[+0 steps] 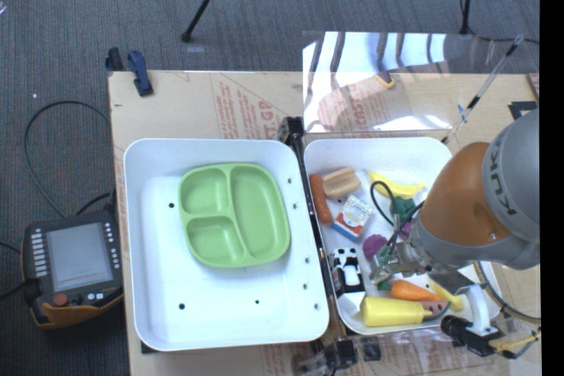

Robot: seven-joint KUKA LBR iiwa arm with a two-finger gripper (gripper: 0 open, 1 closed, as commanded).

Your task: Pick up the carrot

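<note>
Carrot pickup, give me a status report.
Pincer low over right bin, grip unclear. Carrot lying beside it, not lifted. Yellow bottle touching carrot's near side.

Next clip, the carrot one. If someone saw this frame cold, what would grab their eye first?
Probably the arm's big orange band, looming over the right bin from the right edge. Next, the green divided plate lying alone in the left bin. Then the clutter under the wrist: the carrot near the front of the right bin, just behind a yellow bottle.

Orange carrot (411, 290) and yellow bottle (392, 311) beside the gripper (388, 263); green plate (234, 214) in white bin (141, 242).
</note>
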